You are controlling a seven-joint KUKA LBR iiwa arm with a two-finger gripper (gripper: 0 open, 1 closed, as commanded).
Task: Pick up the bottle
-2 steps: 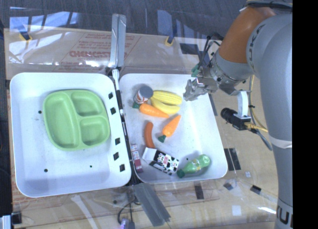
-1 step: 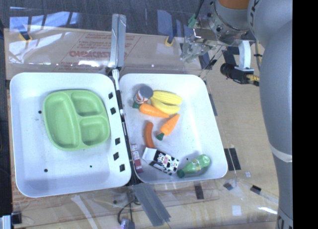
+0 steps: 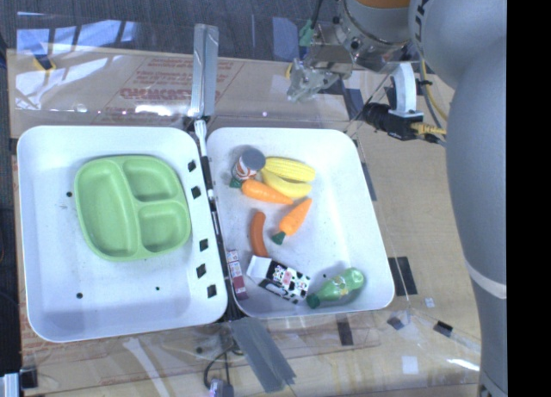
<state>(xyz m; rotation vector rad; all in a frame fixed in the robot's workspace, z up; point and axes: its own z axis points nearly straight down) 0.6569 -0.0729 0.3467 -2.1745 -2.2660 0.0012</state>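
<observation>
The green bottle (image 3: 337,288) lies on its side in the near right corner of the right bin (image 3: 362,214), its cap end pointing left toward a cow-patterned carton (image 3: 282,280). My gripper (image 3: 308,82) hangs high beyond the far rim of the right bin, well away from the bottle, with nothing seen in it.
The right bin also holds a yellow banana-like toy (image 3: 288,174), two orange carrots (image 3: 267,191) (image 3: 294,218), an orange sausage (image 3: 258,233), a small can (image 3: 249,162) and a dark red item (image 3: 233,269). A green divided plate (image 3: 133,207) sits in the left bin (image 3: 43,292).
</observation>
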